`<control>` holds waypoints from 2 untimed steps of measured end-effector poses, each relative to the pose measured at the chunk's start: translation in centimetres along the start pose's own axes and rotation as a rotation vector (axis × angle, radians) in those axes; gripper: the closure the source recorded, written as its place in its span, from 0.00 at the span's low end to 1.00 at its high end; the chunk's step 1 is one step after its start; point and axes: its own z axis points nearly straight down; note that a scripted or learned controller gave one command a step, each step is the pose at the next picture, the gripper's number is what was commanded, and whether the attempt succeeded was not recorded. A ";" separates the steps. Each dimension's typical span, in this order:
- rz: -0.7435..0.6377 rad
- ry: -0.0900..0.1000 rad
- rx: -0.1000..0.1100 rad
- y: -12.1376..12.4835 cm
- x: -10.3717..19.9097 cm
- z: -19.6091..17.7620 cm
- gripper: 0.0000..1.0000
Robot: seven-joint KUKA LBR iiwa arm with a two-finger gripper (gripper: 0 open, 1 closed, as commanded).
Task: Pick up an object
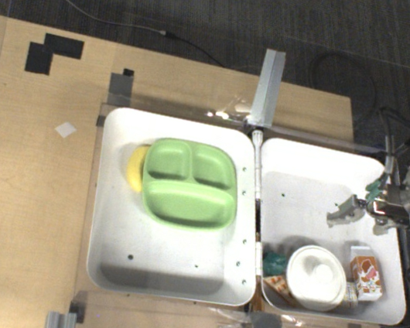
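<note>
Nothing has been picked up yet, as far as the view shows. The candidate objects sit in the lower right of the frame, in the right bin (pixel 323 160): one white bowl (pixel 316 277), one small red-and-white carton (pixel 366 276) just beside it, and some dark green and brown items (pixel 278 268) partly hidden under the bowl's left edge. The gripper (pixel 354 211) hangs above bare bin floor at the right of the frame, near the carton; its jaws appear spread apart with nothing between them. Descent, grasp and lift all remain. The left bin (pixel 115 206) holds one green divided tray (pixel 189 182) over one yellow object (pixel 136 168). Two bins rest on the desk (pixel 21 182).
</note>
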 end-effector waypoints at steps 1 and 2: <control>-0.007 0.000 0.001 -0.7 -4.4 5.9 0.00; -0.122 -0.001 -0.002 -0.6 -6.2 17.5 0.00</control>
